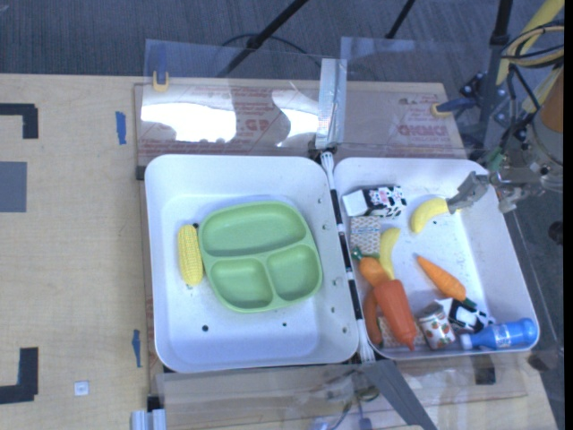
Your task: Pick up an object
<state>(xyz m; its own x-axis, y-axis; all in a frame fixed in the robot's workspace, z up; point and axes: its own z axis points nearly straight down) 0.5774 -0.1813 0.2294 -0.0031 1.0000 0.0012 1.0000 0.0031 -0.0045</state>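
End effector (467,193), right of frame, grip state unreadable, poised beside yellow banana (429,212) in right bin (501,249). Risk: curved fruit skids toward bin wall, missed pick.

The light wooden surface (72,240) carries two shallow white bins side by side, the left bin (170,195) and the right bin (501,267). Blue tape marks (120,126) and black angled marks (25,119) sit on the wood to the left. Behind the bins stand clear plastic panels (233,106), glaring with reflections. Dark tripod legs (286,16), or something like them, cross the grey carpet (89,16) beyond.
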